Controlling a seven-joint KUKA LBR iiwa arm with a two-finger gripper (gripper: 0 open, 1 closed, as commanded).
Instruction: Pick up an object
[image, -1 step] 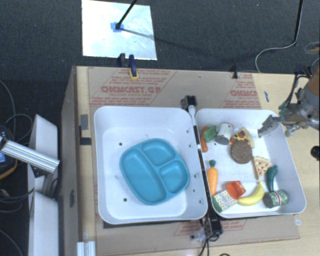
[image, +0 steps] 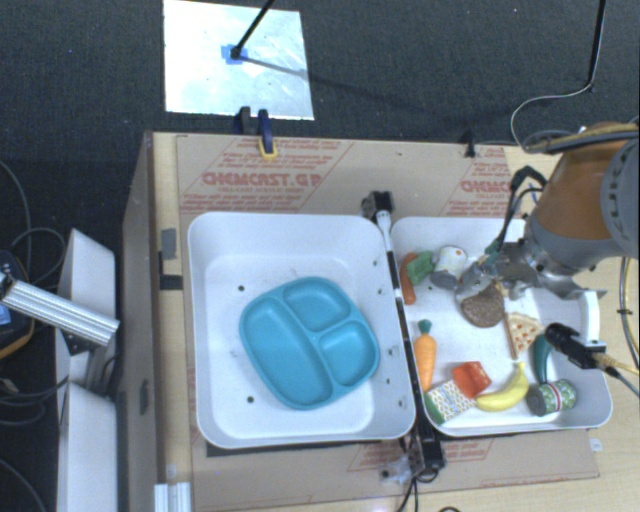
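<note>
Fingers on the gripper (image: 483, 284) are lost in a clump of grey metal, so it cannot be told how far apart they are, and nothing is clearly seen held between them. The gripper is seen low in the right bin (image: 597, 408), right at the top edge of a flat brown slice (image: 485, 309). Whether the slice is touched cannot be told. The grey arm (image: 590, 205) with its orange band is seen coming in from the right. Many toy foods are spread around the right bin. A pizza slice (image: 522, 333) is laid just right of the brown slice. A carrot (image: 425, 356) is placed near the left wall, with its green top pointed up. A banana (image: 506, 392) is laid near the front wall, between a red block (image: 472, 378) and a grey can (image: 551, 397) that is tipped on its side. A small box with a pattern (image: 450, 402) is tucked in the front left corner. A green toy (image: 419, 266) and a white toy (image: 452, 259) are seen near the back, just left of the gripper. In the left bin (image: 215, 300), a blue plate (image: 308, 342) with three parts is set flat in the middle.
</note>
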